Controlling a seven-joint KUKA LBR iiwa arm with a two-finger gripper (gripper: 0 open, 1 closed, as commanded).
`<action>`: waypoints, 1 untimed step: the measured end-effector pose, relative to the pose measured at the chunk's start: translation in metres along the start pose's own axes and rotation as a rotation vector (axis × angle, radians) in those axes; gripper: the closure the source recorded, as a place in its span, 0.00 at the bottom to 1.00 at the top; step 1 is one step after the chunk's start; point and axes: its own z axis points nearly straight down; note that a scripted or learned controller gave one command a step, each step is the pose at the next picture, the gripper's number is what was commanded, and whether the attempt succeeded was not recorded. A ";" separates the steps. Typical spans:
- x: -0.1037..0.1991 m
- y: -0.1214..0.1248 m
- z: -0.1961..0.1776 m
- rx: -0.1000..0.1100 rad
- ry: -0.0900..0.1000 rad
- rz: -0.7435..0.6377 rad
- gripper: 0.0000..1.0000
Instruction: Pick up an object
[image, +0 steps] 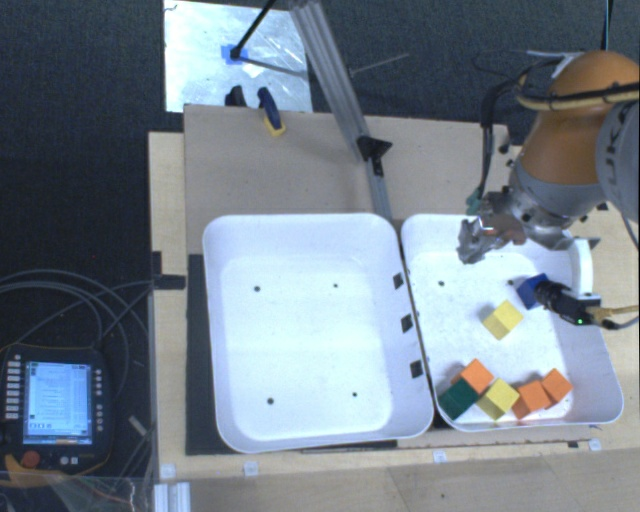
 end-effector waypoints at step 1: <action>0.047 0.000 -0.002 0.000 0.000 0.001 1.00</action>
